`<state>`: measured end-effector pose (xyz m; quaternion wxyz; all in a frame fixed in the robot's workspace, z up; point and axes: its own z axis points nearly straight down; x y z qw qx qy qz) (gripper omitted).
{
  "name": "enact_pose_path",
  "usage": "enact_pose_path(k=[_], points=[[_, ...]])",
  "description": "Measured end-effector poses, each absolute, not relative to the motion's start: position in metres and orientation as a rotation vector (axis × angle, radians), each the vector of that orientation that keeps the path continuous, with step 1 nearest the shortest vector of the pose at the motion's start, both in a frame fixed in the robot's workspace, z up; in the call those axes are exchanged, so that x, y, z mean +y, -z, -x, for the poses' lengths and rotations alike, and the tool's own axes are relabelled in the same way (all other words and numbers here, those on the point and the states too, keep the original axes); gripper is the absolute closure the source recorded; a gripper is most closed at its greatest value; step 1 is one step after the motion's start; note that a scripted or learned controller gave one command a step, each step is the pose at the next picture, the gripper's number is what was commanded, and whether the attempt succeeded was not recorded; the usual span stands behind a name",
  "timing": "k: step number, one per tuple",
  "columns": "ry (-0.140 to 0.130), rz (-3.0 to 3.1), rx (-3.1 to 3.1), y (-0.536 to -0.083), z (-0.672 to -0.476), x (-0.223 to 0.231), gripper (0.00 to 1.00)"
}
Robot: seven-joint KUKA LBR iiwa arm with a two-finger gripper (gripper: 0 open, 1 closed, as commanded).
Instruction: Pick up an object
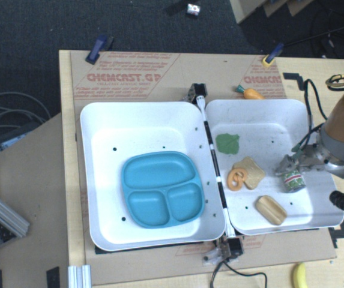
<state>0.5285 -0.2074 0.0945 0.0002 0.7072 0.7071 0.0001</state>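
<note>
My gripper [291, 165] is low over the right side of the right bin [262, 110], reaching in from the right. A small can [294, 182] with a green and red label sits directly under it, touching or nearly touching. To the left in the same bin lie a tan slice [253, 172] with an orange pretzel [236, 179] against it, a green leafy piece [227, 143] and a tan bread roll [271, 209] near the front wall.
The left bin [99, 137] holds a blue compartment plate [162, 188]. A small orange carrot [251, 93] lies on the bench behind the right bin. A yellow item [299, 275] lies at the bench's front right. Cables run along the right bin's far corner.
</note>
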Motion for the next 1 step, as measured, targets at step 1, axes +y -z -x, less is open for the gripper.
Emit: enact_pose_path(k=[1], points=[[-0.003,-2.217,2.224,-0.1797,-0.5382,-0.1109,1.0]])
